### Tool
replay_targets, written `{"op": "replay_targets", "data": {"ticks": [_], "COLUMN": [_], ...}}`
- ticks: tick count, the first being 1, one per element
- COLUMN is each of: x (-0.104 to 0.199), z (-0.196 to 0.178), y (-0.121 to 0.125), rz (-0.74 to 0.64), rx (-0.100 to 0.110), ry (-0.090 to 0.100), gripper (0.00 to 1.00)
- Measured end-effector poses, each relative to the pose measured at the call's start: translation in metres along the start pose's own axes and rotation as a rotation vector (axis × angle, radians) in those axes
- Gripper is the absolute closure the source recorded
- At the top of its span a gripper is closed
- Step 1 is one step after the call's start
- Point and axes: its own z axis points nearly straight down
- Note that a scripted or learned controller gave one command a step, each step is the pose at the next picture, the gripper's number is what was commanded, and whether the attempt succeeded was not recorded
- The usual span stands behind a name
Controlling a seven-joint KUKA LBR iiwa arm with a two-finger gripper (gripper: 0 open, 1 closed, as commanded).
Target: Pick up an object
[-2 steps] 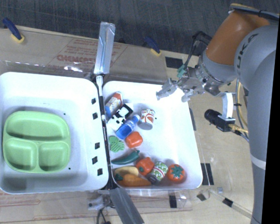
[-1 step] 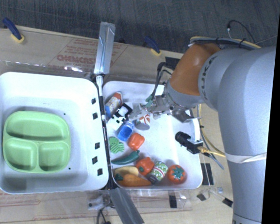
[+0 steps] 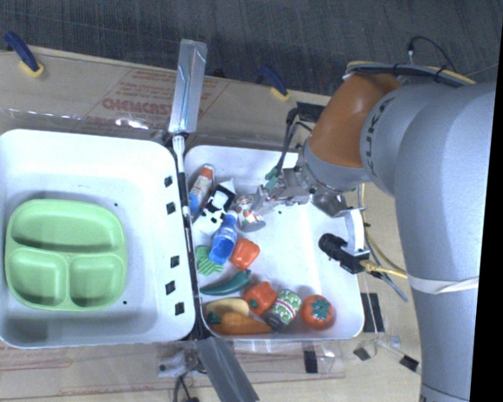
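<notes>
Pincer (image 3: 253, 206) hung low in the right bin (image 3: 335, 247), its tips among the toys; whether they were apart or closed I could not tell. Just below it lay a blue bottle (image 3: 224, 240) beside an orange piece (image 3: 245, 254) (touching). The left bin (image 3: 28, 154) held a green tray (image 3: 65, 254).

Toys (image 3: 262, 280) heaped in the right bin (image 3: 347, 313) — near side.
</notes>
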Motion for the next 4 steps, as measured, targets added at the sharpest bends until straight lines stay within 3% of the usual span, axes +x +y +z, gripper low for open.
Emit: {"op": "replay_targets", "data": {"ticks": [1,2,3,4], "x": [0.034,0.108,0.162,0.095], "z": [-0.099,-0.111,-0.1,-0.13], "y": [-0.098,-0.119,-0.067,-0.121], "rz": [-0.302,-0.015,0.135,-0.101], "rx": [-0.001,0.002,0.001,0.0], "ry": [0.002,0.002,0.0,0.001], "gripper": [1.0,1.0,1.0,1.0]}}
